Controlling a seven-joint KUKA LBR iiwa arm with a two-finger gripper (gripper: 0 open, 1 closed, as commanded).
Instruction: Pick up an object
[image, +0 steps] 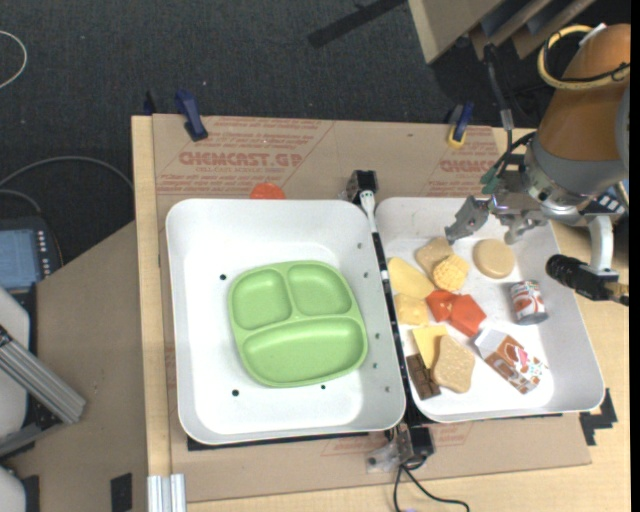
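The right bin (570, 385) holds several play-food items: a round beige bun (493, 258), a yellow waffle disc (451, 271), a pale yellow cheese slice (405, 277), red blocks (456, 310), a small can (526, 300), a white and brown packet (512, 362), a toast slice (454, 366) and a dark chocolate bar (420, 376). My gripper (490, 225) hangs over the bin's far edge, just behind the bun. Its fingers are spread open with nothing between them.
In the left bin (195, 250) lies a green divided plate (297, 322). Both bins rest on a cardboard sheet (300, 150) held by blue clamps. The grey and orange arm (585, 110) enters from the upper right.
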